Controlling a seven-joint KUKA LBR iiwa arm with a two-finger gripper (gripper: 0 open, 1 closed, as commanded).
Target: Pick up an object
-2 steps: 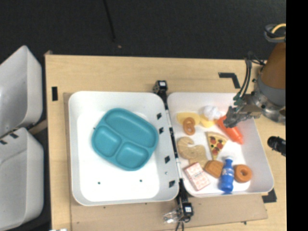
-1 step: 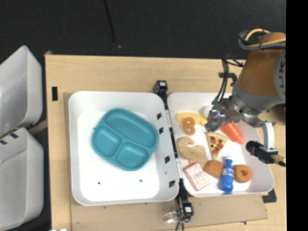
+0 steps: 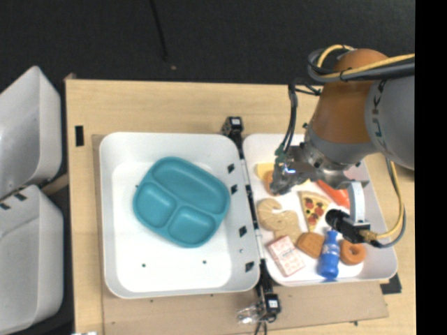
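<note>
Nearest you, along the right bin's front edge, stood a small pink-and-white printed box, a brown bun-shaped toy, a blue plastic bottle with a white cap and an orange ring-shaped doughnut toy, packed close together. Just behind them you had a tan bitten-cookie piece, a toy pizza slice with red dots and an orange carrot-like piece running back under the arm. A yellow wedge lay at the bin's back left.

Your grey arm with its orange band hung over that bin's rear half. The gripper sat low beside the yellow wedge, just above the cookie piece; you could not tell from this angle how it was set, or whether it touched anything.

Left bin: a teal three-compartment plastic tray, lying tilted near its middle.
</note>
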